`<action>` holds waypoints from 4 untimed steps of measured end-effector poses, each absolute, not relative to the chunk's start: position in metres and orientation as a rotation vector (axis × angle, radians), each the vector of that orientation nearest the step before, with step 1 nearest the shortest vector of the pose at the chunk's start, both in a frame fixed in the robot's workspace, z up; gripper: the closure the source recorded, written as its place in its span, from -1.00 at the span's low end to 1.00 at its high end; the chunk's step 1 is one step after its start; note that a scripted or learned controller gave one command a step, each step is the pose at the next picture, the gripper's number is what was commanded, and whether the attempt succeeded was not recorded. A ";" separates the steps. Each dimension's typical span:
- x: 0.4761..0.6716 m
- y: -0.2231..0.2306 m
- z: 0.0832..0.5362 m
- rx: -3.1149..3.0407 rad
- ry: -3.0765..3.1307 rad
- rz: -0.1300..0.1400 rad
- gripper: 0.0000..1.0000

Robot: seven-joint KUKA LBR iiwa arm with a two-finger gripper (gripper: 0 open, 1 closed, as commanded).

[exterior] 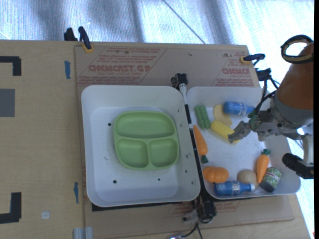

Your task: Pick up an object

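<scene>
Camera view: my tool hangs low over the right bin, its tip right at the near end of the yellow corn cob, which lies just to its left, long axis slanting away toward the green pod. Whether the tool is open or grips anything, I cannot tell. Crowding it: a blue bottle just beyond the tool, an orange carrot below it. The green plate sits well apart in the left bin.
</scene>
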State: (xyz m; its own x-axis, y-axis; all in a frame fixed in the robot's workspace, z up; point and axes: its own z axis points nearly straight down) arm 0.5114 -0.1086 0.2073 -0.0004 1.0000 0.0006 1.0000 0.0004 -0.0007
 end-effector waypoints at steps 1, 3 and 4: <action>0.606 -0.153 0.139 -2.221 -2.221 0.001 -1.00; 0.587 -0.111 0.098 -2.227 -2.227 -0.006 1.00; 0.488 -0.063 0.185 -2.218 -2.221 0.000 1.00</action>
